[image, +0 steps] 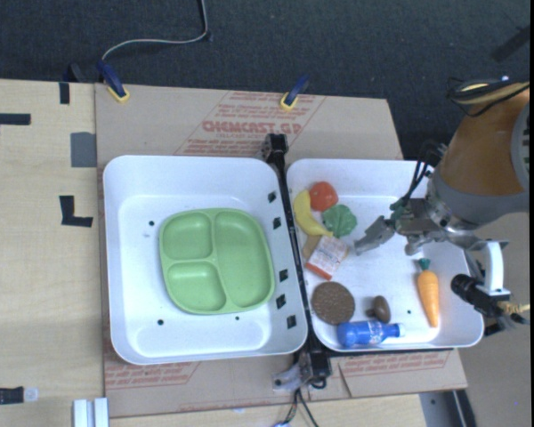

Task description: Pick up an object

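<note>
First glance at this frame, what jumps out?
The light green divided plastic plate sits alone in the left white bin. The right white bin holds a cluster of toy food: a red tomato, yellow banana, green broccoli-like piece, orange carrot and blue bottle. The grey arm's claw hangs over that bin, near the broccoli.

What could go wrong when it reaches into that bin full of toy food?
The banana, tomato and green piece touch one another, so the gripper beside them might nudge or grab two at once. The carrot lies near the bin wall, which may block a clean grasp.
</note>
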Tool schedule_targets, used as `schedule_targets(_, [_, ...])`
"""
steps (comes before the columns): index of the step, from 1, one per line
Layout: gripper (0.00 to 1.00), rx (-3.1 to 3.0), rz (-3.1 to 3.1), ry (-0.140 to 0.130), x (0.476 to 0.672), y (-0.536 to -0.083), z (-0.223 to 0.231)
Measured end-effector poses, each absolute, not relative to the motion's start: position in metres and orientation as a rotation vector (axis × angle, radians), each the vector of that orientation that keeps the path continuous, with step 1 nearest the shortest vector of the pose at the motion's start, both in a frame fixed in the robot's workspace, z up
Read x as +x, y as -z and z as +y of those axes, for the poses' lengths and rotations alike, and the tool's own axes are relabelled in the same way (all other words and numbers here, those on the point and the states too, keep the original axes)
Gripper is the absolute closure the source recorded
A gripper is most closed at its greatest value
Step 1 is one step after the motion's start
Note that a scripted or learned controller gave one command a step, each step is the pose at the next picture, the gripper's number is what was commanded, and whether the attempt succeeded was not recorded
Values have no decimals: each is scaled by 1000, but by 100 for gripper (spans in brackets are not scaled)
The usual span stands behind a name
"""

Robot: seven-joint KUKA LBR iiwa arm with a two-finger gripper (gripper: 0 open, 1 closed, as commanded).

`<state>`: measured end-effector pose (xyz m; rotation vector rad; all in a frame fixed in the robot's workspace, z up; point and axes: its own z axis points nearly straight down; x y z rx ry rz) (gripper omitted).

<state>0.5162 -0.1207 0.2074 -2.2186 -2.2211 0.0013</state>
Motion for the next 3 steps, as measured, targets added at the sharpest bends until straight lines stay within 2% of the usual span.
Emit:
schedule_targets(1, [0, -2220, -2226, 10, 552, -98, -93])
schedule_targets(2, [0, -2224, -2230, 9, 626, -88, -96])
schedule_targets(3, [0, -2225, -2226, -1, 660, -88, -106])
